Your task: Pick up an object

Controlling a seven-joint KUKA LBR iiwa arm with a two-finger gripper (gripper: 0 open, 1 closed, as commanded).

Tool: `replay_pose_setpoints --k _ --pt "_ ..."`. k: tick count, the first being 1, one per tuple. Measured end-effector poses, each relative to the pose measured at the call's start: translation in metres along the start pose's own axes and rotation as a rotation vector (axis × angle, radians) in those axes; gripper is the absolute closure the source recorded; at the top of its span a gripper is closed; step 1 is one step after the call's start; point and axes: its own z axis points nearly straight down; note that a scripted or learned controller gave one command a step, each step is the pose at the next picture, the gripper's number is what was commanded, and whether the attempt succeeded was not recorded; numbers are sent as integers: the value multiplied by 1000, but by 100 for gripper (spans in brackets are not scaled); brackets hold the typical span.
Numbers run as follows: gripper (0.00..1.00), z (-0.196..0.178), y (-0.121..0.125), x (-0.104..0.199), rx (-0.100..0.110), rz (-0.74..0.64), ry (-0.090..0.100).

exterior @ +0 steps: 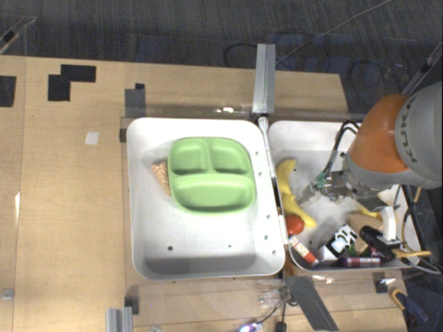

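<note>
— What's the biggest thing under you?

— The wooden bench (pixel 62 206), and on it the two white bins side by side. The left bin (pixel 201 254) is the wider one in view; the right bin (pixel 304 144) is where I am reaching in.

— And your arm?

— My arm (pixel 408 144) comes in from the right, grey with the orange band above the wrist, and hangs over the right bin's far half.

— What lies in the left bin?

— A green divided tray (pixel 210 173), flat, with two small compartments at the back and a long one in front. A tan, grainy piece (pixel 160 177) pokes out from beneath its left edge.

— Anything to pick up on your side?

— A banana (pixel 289 189) lies along the right bin's left wall, its stem end toward the back. A small red object (pixel 295 224) touches its near end. Along the near wall sit a red-capped marker (pixel 305 252), a black-and-white item (pixel 341 240) and a dark pen (pixel 361 261), all crowded together.

— Where's your hand?

— My gripper (pixel 320 187) points left, just beside the banana's middle, on its right. I can't tell whether they touch.

— Spread, pressed together, or pinching something?

— I cannot tell; it is too small and cluttered with cables. I see nothing held in it.
</note>
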Motion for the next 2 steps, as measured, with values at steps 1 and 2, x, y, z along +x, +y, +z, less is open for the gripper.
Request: replay_pose_setpoints --k 1,2 --pt "0 2 -48 -6 -19 -98 -6" --pt "0 3 25 8 -15 -207 -5"
